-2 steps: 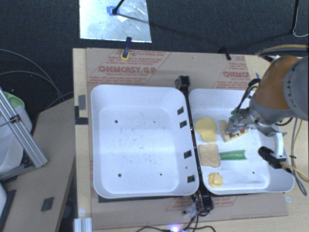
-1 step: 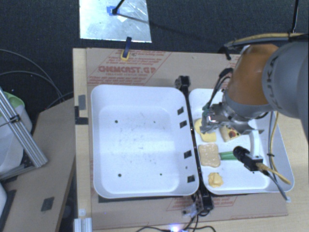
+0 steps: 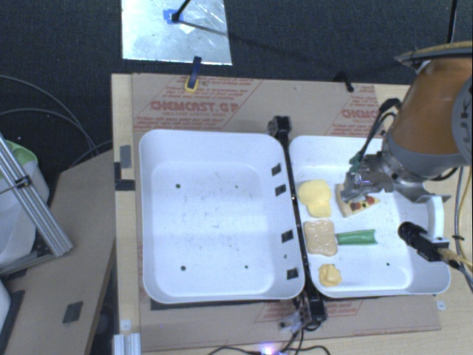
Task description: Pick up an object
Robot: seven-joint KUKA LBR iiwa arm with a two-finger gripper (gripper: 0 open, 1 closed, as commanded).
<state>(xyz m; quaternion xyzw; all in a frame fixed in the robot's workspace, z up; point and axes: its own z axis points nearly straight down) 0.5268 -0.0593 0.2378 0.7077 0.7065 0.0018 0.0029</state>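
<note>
White plastic makes up the two shallow bins sitting side by side on a cardboard-covered bench point(image 3: 222, 102) — the left bin point(image 3: 214, 213) and the right bin point(image 3: 384, 272), which carries five small objects. The arm point(image 3: 436, 109), grey with an orange band, comes in from the right and is cut off by the picture's edge, so its upper part is hidden. Its gripper point(image 3: 360, 187) hangs low over the right bin, directly above a pizza-slice toy point(image 3: 358, 204) and covering part of it; whether it is open or closed there is impossible to make out. Beside that lie one yellow round piece point(image 3: 316, 196), one pale cracker-like square point(image 3: 321, 237), one green stick point(image 3: 356, 237) and one small yellow lump point(image 3: 329, 274) — all near the bin's left wall.
</note>
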